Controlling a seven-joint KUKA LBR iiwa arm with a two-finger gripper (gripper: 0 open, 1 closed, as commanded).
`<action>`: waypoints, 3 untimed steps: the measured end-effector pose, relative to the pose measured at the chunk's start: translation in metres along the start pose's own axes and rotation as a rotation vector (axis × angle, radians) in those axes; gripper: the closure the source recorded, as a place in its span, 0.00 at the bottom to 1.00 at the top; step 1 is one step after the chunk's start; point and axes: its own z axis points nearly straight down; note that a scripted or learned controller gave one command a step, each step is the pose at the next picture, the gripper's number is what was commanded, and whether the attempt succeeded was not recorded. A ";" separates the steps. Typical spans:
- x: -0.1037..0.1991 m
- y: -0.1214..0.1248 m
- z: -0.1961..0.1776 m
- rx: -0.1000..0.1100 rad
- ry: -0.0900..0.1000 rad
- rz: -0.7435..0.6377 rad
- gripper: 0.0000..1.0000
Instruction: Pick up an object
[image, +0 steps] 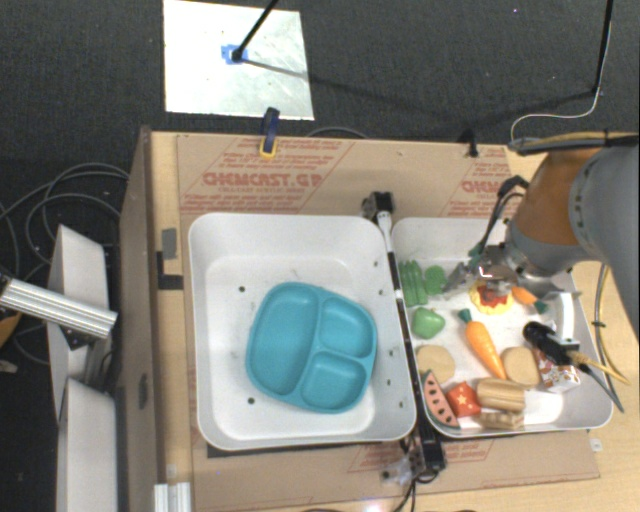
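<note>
Toy food crowds the near edge of the right bin (600, 415): a watermelon slice (437, 398), a tomato piece (463, 400) and a bread roll (499, 396), with a carrot (483, 345), a round biscuit (434, 359) and a green pepper (428, 322) just behind. Beside it, the left bin (215, 300) carries a blue divided plate (311, 345). Reaching in from the right, the grey and orange arm (565, 215) hangs its gripper (487, 275) low over a small red and yellow toy (491, 295) at the bin's far side; whether it grips anything cannot be told
</note>
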 end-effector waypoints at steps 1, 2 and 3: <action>-0.071 -0.035 -0.058 0.014 0.002 0.012 0.00; -0.032 -0.058 -0.014 0.022 0.009 0.003 0.00; 0.026 -0.080 -0.031 0.018 0.008 0.001 0.00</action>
